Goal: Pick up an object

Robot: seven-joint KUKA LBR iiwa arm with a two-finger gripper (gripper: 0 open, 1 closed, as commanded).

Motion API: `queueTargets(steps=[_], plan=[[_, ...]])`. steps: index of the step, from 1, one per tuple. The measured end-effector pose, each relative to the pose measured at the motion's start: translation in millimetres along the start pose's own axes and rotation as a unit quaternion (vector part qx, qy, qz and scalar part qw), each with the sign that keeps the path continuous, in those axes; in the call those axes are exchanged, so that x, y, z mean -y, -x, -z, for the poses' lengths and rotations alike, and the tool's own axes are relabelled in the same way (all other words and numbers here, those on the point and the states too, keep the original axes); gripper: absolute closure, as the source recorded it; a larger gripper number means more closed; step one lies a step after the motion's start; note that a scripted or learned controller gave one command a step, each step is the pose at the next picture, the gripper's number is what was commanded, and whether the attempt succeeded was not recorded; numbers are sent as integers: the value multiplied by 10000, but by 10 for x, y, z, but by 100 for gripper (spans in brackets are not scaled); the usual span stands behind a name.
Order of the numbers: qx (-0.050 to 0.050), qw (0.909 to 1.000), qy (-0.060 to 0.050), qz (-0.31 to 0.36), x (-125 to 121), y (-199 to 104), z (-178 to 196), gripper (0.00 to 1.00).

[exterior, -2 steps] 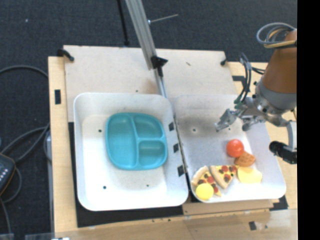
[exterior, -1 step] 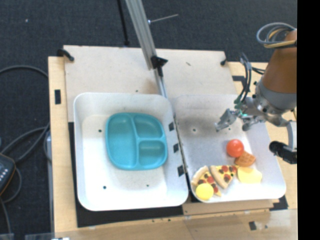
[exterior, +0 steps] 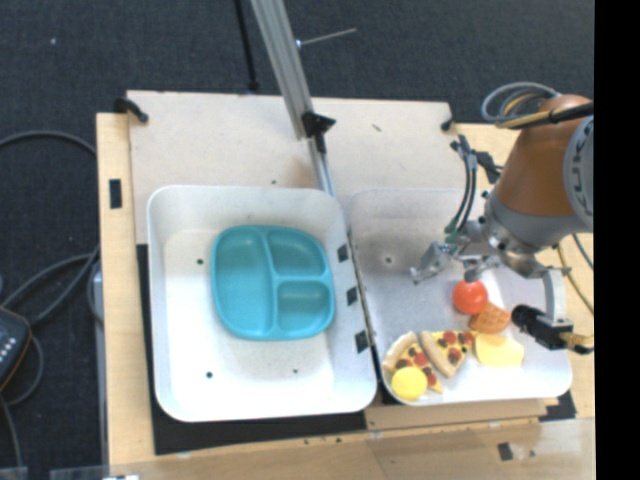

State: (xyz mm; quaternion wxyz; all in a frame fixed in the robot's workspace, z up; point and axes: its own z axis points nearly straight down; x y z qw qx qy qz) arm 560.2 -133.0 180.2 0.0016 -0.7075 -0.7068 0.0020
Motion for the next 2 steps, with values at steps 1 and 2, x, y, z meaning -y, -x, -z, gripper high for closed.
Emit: queueTargets(steps=[1, 2], plan=[[0, 10000, -2, 3, 48, -6, -628, 0], [2, 10000, 15, -2, 49, 3, -804, 0]])
